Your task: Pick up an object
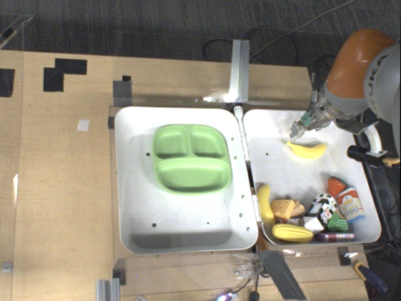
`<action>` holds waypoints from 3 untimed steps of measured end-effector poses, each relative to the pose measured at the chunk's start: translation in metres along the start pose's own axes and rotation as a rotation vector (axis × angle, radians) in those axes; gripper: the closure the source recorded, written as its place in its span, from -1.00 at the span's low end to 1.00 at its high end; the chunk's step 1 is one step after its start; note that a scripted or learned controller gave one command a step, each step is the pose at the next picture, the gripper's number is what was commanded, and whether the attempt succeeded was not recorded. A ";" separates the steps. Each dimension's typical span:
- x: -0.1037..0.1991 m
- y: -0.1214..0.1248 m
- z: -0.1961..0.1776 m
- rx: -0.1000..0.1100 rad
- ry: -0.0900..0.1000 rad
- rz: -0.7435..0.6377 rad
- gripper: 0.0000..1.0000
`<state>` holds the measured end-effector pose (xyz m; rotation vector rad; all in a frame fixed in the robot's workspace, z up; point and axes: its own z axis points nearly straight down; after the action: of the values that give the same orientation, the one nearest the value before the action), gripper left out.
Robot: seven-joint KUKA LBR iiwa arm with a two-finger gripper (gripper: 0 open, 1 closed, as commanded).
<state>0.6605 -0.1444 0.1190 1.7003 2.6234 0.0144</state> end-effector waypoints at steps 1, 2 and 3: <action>0.036 -0.045 0.027 0.001 0.000 -0.205 1.00; 0.076 -0.003 -0.078 0.007 0.004 -0.108 1.00; 0.072 -0.049 -0.015 0.009 0.007 -0.300 1.00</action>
<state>0.5861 -0.0982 0.1322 1.2930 2.8568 0.0048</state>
